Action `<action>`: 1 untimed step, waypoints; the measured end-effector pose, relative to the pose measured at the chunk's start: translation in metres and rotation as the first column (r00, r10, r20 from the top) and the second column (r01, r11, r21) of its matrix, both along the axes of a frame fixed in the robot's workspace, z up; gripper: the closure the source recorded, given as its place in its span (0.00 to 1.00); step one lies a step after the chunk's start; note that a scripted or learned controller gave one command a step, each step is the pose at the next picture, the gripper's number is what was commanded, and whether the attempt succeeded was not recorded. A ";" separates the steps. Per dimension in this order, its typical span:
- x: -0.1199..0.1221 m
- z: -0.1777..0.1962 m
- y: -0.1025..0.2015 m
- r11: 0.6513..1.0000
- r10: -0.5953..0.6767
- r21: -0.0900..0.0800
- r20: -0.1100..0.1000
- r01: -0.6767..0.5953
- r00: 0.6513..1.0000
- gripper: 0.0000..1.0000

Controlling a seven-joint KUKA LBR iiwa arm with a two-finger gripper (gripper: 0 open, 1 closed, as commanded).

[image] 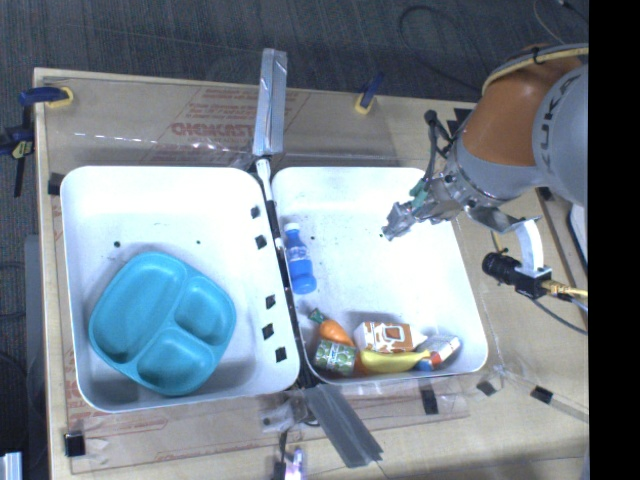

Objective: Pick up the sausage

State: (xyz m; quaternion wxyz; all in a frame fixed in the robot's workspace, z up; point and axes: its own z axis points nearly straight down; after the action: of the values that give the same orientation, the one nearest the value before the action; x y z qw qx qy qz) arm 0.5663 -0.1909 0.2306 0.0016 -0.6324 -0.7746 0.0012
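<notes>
I'd have centred the gripper (pixel 398 218) (jaws' state unreadable) over the sausage (pixel 447 349) in the bin's (pixel 468 273) near-right corner, avoiding the banana (pixel 393 361).

Two shallow white plastic bins (pixel 160 183). One turquoise compartmented plastic tray (pixel 162 320). One small blue-capped clear bottle (pixel 297 259). One yellow toy banana (pixel 392 360). One orange toy carrot (pixel 331 329).
</notes>
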 end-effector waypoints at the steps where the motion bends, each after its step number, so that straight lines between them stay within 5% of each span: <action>1: 0.080 0.019 -0.017 0.999 -0.042 -0.001 0.003 0.042 0.999 1.00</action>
State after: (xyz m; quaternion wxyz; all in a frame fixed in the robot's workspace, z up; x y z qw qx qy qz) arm 0.6466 -0.2081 0.2492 0.0002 -0.6487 -0.7610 0.0004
